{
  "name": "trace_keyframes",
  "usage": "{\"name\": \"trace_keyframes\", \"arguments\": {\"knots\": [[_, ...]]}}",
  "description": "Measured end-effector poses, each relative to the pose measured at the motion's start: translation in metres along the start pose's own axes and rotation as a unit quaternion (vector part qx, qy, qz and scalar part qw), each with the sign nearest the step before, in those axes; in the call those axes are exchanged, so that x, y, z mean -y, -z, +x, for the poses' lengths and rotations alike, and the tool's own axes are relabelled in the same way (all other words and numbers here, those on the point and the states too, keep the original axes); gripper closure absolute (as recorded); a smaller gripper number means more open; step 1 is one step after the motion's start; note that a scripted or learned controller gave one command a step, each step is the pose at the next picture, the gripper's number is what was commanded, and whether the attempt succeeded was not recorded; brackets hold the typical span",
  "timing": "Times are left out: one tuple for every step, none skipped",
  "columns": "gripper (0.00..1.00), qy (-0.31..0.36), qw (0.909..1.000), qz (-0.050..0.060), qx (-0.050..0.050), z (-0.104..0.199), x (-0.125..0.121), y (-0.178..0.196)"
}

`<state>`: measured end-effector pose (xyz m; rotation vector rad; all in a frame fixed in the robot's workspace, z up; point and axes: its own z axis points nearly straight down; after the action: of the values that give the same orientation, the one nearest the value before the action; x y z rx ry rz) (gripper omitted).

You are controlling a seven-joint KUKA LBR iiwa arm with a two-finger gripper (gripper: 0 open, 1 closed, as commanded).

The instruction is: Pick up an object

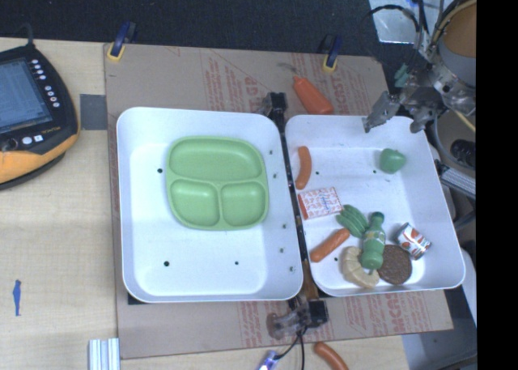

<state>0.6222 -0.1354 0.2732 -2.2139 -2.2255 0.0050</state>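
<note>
White plastic bins sit side by side on the bench, the left bin (146, 223) holding a green divided tray (217, 181), the right bin (356, 138) crowded with toy food to give the arm a choice. The gripper (396, 113) hangs above that bin's far edge, fingers spread and holding nothing, near the green ball (392, 160), probably the likeliest pick, with a sausage (303, 166) further left

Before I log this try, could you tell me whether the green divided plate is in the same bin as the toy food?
No, the green divided plate lies in the left bin, while the toy food sits in the right bin.
</note>
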Motion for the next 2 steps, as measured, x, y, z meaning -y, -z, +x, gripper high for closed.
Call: {"name": "trace_keyframes", "arguments": {"knots": [[0.00,-0.001,1.0000,0.000,0.001,-0.061,0.085,-0.064],[0.00,0.001,1.0000,0.001,0.000,-0.058,0.082,-0.174]]}}
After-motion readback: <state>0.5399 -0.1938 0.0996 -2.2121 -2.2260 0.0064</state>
